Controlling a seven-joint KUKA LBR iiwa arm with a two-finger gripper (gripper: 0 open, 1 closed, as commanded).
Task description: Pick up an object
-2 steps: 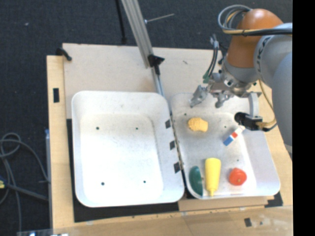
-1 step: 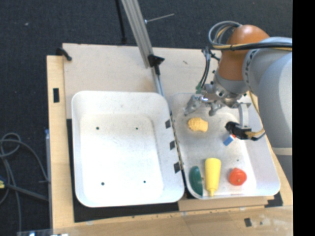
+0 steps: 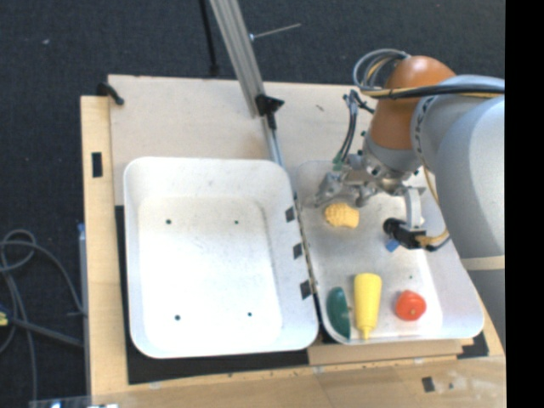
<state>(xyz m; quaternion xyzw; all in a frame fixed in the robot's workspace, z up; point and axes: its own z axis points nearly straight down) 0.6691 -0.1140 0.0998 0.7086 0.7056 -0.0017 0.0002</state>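
A small yellow lumpy object (image 3: 342, 217) lies on the floor of the right bin (image 3: 442, 287), directly under the pincer (image 3: 347, 190) and seemingly just touching its tips. Whether the pincer is open or closed cannot be told, since the wrist hardware hides that area. Nearer the camera from the pincer, along the bin's front wall, sit a dark green object (image 3: 338, 309), an upright yellow bottle-like piece (image 3: 367, 301) beside it, and a red-orange round object (image 3: 410, 306) further right. To the pincer's left lies the left bin (image 3: 212, 253).
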